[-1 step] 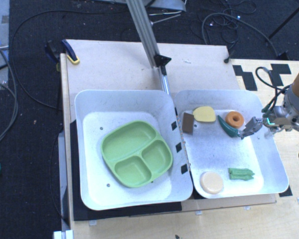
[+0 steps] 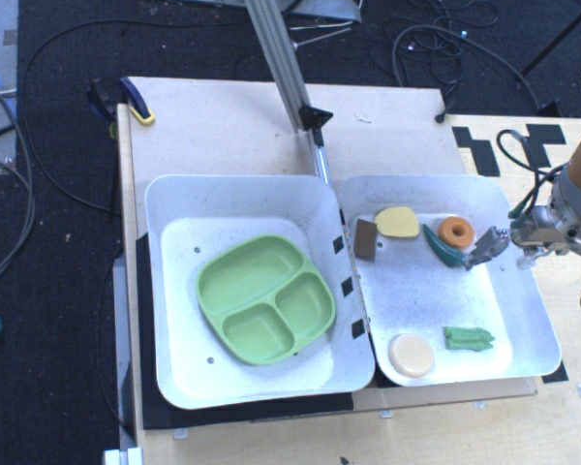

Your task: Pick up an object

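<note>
The right bin (image 2: pixel 523 303) holds several small objects: a brown block (image 2: pixel 365 239), a yellow piece (image 2: pixel 397 223), an orange ring (image 2: pixel 455 232), a teal curved piece (image 2: pixel 443 246), a green leafy piece (image 2: pixel 468 338) and a cream round disc (image 2: pixel 412 355). My gripper (image 2: pixel 484 251) reaches in from the right edge. It sits low over the bin's right side, just right of the teal piece and the orange ring. I see nothing held in it.
The left bin (image 2: pixel 174 221) carries a green divided plate (image 2: pixel 264 298). A slanted metal pole (image 2: pixel 281 51) comes down to the bins' shared back edge. Cables lie on the dark floor behind the bench.
</note>
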Controlling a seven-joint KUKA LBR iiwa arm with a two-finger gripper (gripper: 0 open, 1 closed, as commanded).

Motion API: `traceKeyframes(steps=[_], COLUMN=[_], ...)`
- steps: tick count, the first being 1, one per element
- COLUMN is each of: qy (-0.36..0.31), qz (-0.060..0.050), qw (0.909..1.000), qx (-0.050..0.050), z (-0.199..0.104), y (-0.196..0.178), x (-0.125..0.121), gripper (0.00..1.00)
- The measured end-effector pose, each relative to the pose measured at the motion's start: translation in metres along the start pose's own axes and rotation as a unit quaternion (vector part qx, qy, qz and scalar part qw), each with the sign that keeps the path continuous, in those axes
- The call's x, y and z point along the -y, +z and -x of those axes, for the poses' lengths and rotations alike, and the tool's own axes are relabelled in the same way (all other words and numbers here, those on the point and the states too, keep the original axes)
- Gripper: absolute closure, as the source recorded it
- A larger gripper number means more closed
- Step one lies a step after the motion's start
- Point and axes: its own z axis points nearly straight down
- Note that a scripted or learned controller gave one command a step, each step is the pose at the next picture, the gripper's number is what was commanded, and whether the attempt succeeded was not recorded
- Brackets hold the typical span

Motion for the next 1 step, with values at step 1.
traceKeyframes(steps=[1], qy=[0.001], qz=[-0.002], qw=[1.0], qx=[-0.001], z=[-0.0017], y=[0.0608], x=[-0.0071], gripper=[0.0])
